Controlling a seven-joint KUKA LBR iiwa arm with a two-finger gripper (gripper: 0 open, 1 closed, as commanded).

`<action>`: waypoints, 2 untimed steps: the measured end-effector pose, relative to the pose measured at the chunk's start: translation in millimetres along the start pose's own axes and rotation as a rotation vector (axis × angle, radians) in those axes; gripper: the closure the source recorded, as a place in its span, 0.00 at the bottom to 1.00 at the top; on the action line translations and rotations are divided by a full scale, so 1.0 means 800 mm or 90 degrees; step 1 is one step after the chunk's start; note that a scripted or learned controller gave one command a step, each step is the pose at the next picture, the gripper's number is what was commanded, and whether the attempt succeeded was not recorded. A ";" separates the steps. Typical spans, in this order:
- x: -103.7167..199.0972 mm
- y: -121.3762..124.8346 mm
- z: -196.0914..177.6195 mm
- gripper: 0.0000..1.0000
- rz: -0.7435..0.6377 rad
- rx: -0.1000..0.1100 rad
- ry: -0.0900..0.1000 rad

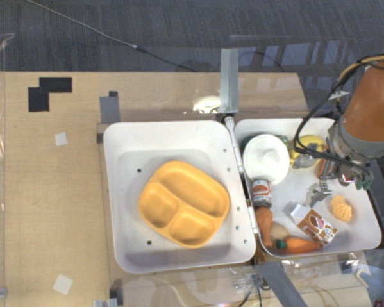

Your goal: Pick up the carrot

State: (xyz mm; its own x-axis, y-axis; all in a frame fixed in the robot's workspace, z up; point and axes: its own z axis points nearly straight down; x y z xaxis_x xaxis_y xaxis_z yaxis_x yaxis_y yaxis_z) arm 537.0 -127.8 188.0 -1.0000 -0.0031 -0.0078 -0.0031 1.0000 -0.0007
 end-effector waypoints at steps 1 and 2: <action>0.022 -0.054 0.061 0.00 0.063 0.000 0.002; -0.002 -0.099 0.118 0.00 0.070 0.002 -0.003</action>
State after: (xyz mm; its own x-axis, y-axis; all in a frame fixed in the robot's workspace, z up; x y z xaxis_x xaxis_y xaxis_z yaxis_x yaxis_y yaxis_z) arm 539.5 -207.2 93.6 -0.9943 0.1061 -0.0127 0.1062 0.9943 -0.0030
